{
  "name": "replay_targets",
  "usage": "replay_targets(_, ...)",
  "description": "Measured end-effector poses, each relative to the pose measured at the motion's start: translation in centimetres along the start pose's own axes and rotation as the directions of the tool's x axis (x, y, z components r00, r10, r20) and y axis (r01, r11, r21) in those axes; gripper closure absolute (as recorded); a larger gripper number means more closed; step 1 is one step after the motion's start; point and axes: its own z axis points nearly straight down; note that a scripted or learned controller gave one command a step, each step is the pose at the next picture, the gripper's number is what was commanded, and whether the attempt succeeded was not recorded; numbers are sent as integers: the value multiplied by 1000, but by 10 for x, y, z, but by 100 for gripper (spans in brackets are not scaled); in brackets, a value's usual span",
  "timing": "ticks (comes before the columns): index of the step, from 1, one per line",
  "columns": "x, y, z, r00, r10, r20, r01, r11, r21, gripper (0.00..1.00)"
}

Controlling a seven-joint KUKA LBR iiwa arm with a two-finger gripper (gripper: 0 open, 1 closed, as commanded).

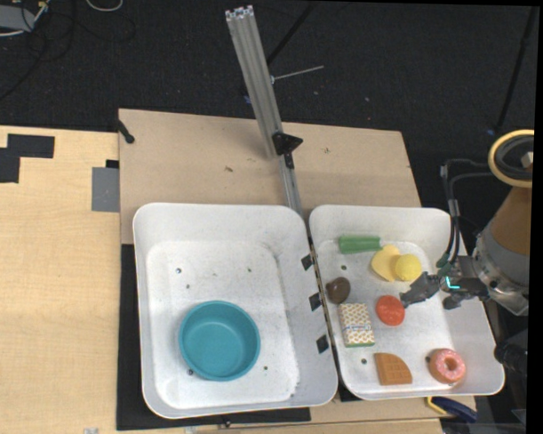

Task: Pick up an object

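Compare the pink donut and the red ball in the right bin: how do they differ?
The pink donut is a pink ring with a hole; the red ball is solid red and round. The donut looks a bit wider than the ball. The donut lies near the bin's front right corner; the ball sits mid-bin, just left of the hand. Both rest in the right bin, neither held.

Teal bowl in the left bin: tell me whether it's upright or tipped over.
Upright. The teal bowl sits with its round opening facing up, its inside bottom visible, on the left bin.
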Motion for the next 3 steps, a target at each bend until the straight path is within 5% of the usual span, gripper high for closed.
replay_targets(1, 0, 0, 0, 1000, 0, 0, 0, 1000, 0, 0)
replay_targets(3, 0, 5, 108, 1000, 0, -1, 0, 1000, 4, 0)
